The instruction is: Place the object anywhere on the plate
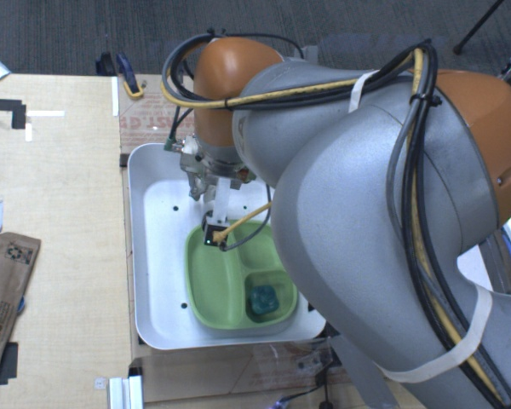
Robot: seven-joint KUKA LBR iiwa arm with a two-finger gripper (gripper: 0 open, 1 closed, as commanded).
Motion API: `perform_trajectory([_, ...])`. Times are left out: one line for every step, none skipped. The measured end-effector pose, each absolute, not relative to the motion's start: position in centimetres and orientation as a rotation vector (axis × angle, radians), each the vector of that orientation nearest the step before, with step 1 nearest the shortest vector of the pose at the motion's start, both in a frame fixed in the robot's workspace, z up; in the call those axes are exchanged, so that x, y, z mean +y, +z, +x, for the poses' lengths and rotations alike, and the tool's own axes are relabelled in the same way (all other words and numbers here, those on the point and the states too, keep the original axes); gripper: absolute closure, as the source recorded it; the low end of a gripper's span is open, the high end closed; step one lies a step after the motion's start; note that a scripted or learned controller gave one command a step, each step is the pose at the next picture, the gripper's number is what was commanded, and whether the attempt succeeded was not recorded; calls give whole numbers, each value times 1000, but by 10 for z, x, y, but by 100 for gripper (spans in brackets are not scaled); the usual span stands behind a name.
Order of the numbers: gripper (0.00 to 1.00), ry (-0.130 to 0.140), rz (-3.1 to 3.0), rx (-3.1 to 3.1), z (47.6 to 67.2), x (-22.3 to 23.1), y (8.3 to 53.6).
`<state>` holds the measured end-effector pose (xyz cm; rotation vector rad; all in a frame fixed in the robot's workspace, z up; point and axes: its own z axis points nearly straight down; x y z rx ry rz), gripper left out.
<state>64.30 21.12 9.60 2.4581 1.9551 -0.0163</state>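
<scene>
The teal object (263,299) lies in the near right compartment of the green plate (211,290), inside the white bin (153,254). A low sweep of the arm could knock the plate and tip it out. Over the plate's far edge hangs the gripper (208,190); open or closed, I cannot tell.

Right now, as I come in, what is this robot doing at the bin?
The arm reaches down into the white bin, with its jaws low over the upper end of a green plate. A small teal object lies in the plate's lower compartment, apart from the jaws. So the object appears to be on the plate already.
</scene>
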Motion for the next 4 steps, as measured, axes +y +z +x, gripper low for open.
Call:
perform_trajectory([100,-10,2350,2085,616,192,199])
perform_trajectory([100,-4,2244,2198,659,135,90])
perform_trajectory([100,-9,2443,1975,659,167,134])
perform_trajectory([100,-10,2647,1692,654,134,169])
